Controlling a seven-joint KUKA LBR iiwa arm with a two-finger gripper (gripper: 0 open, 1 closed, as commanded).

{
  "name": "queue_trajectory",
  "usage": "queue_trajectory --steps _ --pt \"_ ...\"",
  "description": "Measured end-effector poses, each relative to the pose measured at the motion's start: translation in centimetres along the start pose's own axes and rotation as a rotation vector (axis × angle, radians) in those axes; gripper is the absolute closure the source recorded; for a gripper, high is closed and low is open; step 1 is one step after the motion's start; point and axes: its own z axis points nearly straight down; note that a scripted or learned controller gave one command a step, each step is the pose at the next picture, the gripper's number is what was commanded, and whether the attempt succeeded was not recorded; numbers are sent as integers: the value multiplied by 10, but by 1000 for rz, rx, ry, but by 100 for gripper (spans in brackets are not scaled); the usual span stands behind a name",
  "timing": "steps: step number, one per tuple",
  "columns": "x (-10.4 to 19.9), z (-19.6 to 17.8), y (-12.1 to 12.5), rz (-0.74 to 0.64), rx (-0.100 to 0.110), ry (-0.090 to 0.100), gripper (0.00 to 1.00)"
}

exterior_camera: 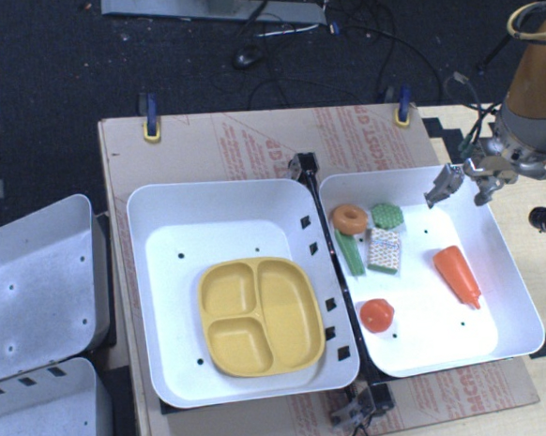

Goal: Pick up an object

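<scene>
Red printed lettering runs across the cardboard sheet point(220, 137) under the 2 white bins. It appears along the sheet's far edge, beside the bins' upper corners, and again on the near edge below the right bin point(501, 241). The print lies mirrored or upside down and is too faint and small to be read. The small speckled packet point(385, 251) in the right bin carries a pattern, but no legible words. No numbers or brand names can be read.

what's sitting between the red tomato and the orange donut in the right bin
In the camera view, the green stick and the patterned white packet lie between the red tomato and the orange donut.
</scene>
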Motion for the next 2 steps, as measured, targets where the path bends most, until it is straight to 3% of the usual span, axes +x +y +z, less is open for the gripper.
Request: queue_trajectory --steps 1,2 --pt "1 -9 3 -4 -14 -3 0" --pt "5 55 4 -4 -8 -2 0"
